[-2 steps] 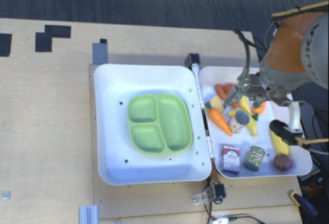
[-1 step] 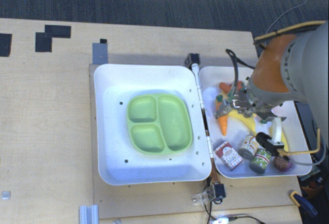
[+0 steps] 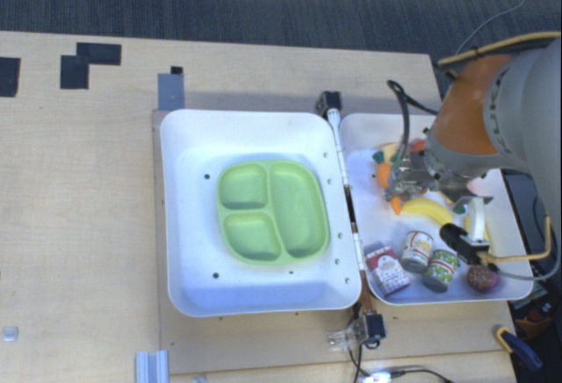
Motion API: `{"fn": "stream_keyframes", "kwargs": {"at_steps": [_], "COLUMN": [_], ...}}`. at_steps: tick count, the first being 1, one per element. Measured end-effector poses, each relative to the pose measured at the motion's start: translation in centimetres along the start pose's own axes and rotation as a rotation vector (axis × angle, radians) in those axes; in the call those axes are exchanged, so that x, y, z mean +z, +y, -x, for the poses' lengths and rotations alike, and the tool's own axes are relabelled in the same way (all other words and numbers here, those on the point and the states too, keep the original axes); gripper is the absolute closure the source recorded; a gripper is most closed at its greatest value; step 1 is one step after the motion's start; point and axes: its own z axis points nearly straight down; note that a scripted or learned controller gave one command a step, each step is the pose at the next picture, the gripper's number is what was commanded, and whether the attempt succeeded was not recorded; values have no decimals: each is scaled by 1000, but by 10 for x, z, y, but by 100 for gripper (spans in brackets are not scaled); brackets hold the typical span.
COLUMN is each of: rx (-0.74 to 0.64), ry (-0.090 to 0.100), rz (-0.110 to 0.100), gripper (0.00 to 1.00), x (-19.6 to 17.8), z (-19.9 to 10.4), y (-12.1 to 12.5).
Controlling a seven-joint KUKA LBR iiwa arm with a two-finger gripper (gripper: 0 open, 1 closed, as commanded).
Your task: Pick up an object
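We see gripper low in right bin, at its upper-left part; fingers' state we cannot tell, hidden among clutter. We judge step: reaching down for grasp, nothing seen held. Banana just at 5 o'clock of gripper, orange piece at 9. Cans and dark ball toward 5, near front rim. Next move needs clean closure on one item. Bin divider close at 9; green tray in left bin well apart.
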Motion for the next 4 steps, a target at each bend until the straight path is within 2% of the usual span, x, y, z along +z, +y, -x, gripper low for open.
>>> {"fn": "stream_keyframes", "kwargs": {"at_steps": [1,2,3,4], "rx": [4,4,3,7], "ry": [6,5,4,4], "rz": [-14,-11,-14,-18], "gripper": [100,100,0,0], "x": [-72,-205,-204,-62], "z": [-69,-61,-61,6], "y": [-66,8,7,9]}}
